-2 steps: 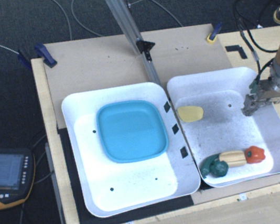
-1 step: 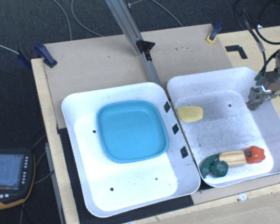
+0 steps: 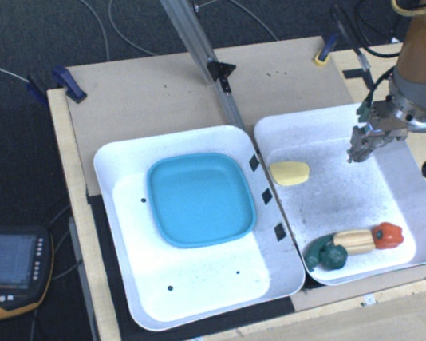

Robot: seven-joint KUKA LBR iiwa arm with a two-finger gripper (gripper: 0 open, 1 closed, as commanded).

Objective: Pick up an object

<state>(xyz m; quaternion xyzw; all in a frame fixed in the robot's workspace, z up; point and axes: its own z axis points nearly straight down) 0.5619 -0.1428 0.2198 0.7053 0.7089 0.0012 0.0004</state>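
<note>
My gripper (image 3: 359, 148) hangs over the back right part of the right bin (image 3: 410, 189), with nothing visible between its fingers. A pale yellow object (image 3: 289, 173) lies at the bin's left wall, well to the gripper's left. Along the bin's front edge lie a dark green object (image 3: 325, 254), a tan roll-shaped object (image 3: 353, 242) and a red object (image 3: 387, 235), touching in a row.
The left bin (image 3: 128, 244) holds a blue square plate (image 3: 201, 198). A metal pole (image 3: 192, 23) slants up from between the bins at the back. Blue clamps (image 3: 67, 83) sit at the bench's back corners. A handheld pendant (image 3: 7, 269) lies off the bench at left.
</note>
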